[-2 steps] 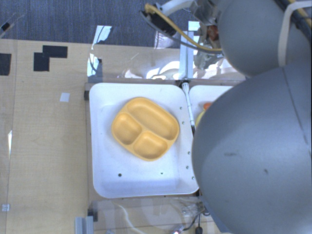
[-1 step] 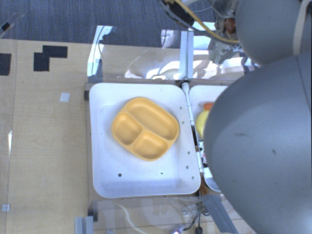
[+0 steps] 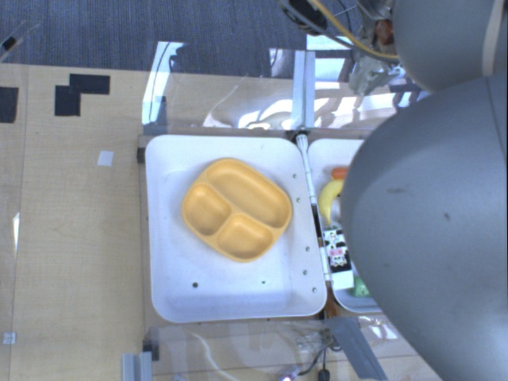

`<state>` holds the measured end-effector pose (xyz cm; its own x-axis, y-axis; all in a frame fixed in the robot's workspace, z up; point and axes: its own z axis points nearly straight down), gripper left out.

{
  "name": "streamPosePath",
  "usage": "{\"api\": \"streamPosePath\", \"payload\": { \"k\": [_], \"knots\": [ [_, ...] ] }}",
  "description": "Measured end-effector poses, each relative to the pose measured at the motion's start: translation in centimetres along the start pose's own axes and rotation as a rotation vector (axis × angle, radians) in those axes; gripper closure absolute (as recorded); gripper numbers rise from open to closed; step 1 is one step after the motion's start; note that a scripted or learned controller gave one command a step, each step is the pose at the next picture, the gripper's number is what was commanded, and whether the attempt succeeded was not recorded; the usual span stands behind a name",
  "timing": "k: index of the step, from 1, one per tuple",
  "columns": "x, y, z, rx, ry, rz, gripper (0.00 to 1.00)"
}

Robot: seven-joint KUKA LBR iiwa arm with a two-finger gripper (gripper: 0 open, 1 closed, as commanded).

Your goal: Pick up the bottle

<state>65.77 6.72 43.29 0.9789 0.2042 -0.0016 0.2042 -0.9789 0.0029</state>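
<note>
A glossy yellow three-compartment plastic plate [image 3: 236, 208] lies in the smooth white left bin [image 3: 171, 292]; the pincer's state cannot be told.

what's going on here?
The arm has swung over the right bin and hides most of it. Along its edge a yellow item, something orange, a black-and-white patterned item and a bit of green peek out. I can't pick out a bottle or tell whether anything is held. The left bin holds a yellow divided plate, untouched.
</note>
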Motion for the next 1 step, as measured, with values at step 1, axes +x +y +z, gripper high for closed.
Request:
{"api": "streamPosePath", "payload": {
  "k": [1],
  "knots": [
    [0.00, -0.04, -0.01, 0.000, 0.000, -0.001, 0.00]
  ]
}}
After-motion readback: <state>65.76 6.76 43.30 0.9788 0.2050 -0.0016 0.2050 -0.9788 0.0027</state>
